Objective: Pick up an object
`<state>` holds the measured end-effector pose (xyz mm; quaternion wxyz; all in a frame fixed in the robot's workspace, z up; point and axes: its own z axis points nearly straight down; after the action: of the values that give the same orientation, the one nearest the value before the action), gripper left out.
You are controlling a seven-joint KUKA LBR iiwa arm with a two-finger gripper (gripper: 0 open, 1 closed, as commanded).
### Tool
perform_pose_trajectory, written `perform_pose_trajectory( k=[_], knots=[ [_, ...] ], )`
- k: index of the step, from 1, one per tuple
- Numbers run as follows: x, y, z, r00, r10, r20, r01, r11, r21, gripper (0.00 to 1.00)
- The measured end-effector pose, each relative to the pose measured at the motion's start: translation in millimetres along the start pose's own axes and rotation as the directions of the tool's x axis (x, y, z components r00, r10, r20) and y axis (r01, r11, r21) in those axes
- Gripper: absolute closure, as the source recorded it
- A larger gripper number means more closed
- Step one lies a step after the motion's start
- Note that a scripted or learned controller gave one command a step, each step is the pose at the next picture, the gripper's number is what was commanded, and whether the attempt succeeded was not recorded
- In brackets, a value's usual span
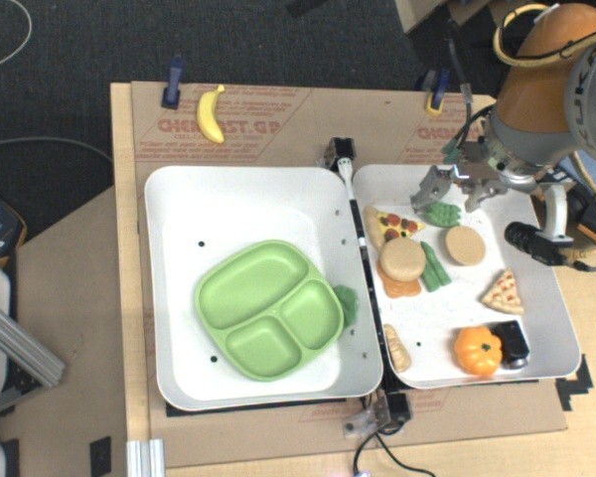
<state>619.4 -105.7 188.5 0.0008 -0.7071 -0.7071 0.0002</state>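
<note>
My gripper (450, 193) hangs over the back of the right bin (551, 311), its fingers spread open. Just in front of the fingertips lies a small green leafy toy (443, 213), and nothing is held between the fingers. Near it in the same bin are a pizza slice (392, 226), a round tan cookie (466, 245), a burger (402, 264) and a green bean pod (435, 268). Nearer the front lie a second pizza slice (503, 293), an orange pumpkin (478, 351), a black block (515, 340) and a tan peanut-like piece (395, 348).
The left bin (179, 217) holds a green divided plate (268, 308) and a small green piece (347, 306) by its right wall. A yellow banana (211, 113) lies on the cardboard behind the bins. The arm's grey and orange body (546, 68) fills the upper right.
</note>
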Motion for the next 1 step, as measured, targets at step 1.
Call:
perform_pose_trajectory(
  k=[1],
  knots=[
    [0.1,0.7,-11.0,1.000,0.000,0.001,0.000,1.000,-0.003,1.00]
  ],
)
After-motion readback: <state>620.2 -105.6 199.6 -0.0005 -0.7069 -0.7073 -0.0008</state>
